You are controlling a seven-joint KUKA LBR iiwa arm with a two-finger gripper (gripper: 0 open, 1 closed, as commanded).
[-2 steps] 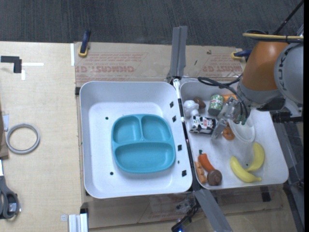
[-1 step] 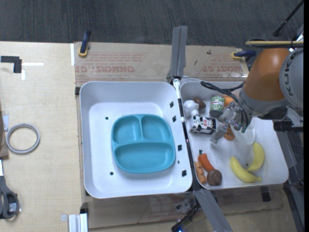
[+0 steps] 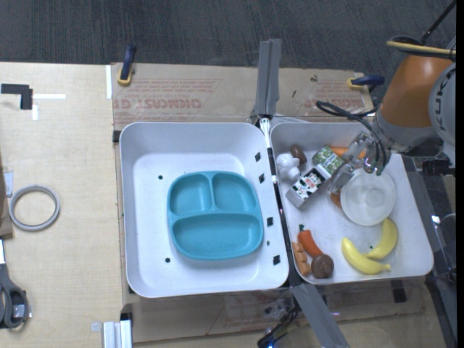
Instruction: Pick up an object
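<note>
The right bin point(image 3: 417, 216) holds several toy foods. A black-and-white carton point(image 3: 307, 185) lies near its left wall, beside a brown and white mushroom point(image 3: 291, 163). A green packet point(image 3: 330, 159) and an orange piece point(image 3: 340, 151) lie at the back. A clear round lid point(image 3: 368, 199) rests mid-bin, with a yellow banana point(image 3: 371, 253) in front of it. A red-orange carrot point(image 3: 309, 241) and a brown ball point(image 3: 322, 266) sit at the front left. My gripper point(image 3: 357, 164) hangs low over the back of this bin, between the green packet and the clear lid.
The left bin point(image 3: 138, 194) holds a blue divided plate point(image 3: 215, 214). A grey divider bar point(image 3: 268, 85) runs between the bins at the back. On the bench to the left lie a tape ring point(image 3: 32, 207) and scissors point(image 3: 13, 304).
</note>
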